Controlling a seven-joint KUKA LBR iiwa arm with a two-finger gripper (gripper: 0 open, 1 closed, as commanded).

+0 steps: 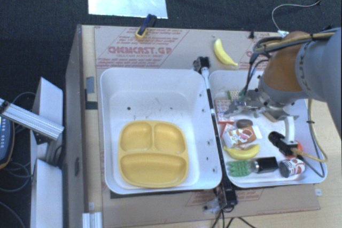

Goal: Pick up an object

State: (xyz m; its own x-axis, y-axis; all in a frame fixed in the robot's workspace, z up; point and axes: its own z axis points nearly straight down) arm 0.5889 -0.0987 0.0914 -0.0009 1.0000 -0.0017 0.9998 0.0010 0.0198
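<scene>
My gripper hangs low over the upper left part of the right bin, on the grey arm with the orange band that comes in from the right. Just below it lie a small brown round piece and a red and white snack packet. A yellow banana lies in front of the packet. Along the bin's front edge sit a green item, a black cylinder-shaped item and a small can. Nothing shows between the gripper's tips.
The left bin holds a yellow divided plate. A second banana lies on the cardboard bench behind the right bin. A blue and yellow tool rests at the bench's back edge.
</scene>
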